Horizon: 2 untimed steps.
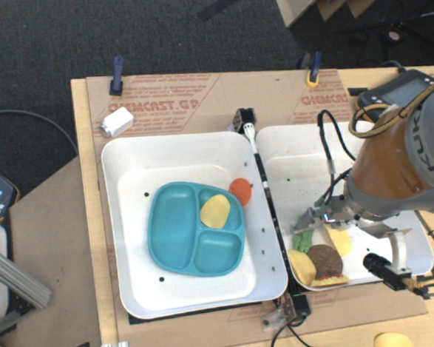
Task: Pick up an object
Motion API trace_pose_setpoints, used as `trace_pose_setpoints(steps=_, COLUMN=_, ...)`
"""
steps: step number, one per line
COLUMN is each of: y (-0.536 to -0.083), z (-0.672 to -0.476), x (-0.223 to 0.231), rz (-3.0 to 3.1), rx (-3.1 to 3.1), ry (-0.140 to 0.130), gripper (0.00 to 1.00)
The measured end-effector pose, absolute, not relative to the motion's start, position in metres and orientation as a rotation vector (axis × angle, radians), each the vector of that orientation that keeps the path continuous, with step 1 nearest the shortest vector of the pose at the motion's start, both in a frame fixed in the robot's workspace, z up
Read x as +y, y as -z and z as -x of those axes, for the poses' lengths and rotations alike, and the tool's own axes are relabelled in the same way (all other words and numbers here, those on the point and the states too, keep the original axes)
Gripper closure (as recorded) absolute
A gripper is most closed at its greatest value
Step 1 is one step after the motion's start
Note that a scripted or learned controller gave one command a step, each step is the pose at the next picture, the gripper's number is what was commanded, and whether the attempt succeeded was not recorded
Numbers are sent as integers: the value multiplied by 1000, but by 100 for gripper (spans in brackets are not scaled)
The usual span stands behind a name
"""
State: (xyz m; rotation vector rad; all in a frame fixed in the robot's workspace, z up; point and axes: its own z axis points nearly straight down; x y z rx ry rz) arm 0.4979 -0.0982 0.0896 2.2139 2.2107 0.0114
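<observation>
My gripper hangs low over the front left part of the right bin, just above a cluster of toy foods. In that cluster are a green piece, a brown round piece, a yellow piece at the bin's front corner and a pale yellow wedge. The green piece lies directly under the gripper's tip; whether they touch is not visible. The left bin carries a teal divided plate with a yellow piece in one compartment. An orange-red piece lies beside the plate.
The arm's orange-banded wrist covers the right bin's right half. A black clip and rod run along the seam between the bins. A small white block and two clamps sit on the cardboard behind.
</observation>
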Motion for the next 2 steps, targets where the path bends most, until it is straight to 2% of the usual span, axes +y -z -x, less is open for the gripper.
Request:
trace_pose_setpoints(steps=1, y=-233, z=-480, x=-192, rz=-2218, rx=2197, ry=-5, gripper=0)
trace_pose_setpoints(steps=2, y=-132, z=-476, x=-226, rz=-2231, rx=2223, ry=8, gripper=0)
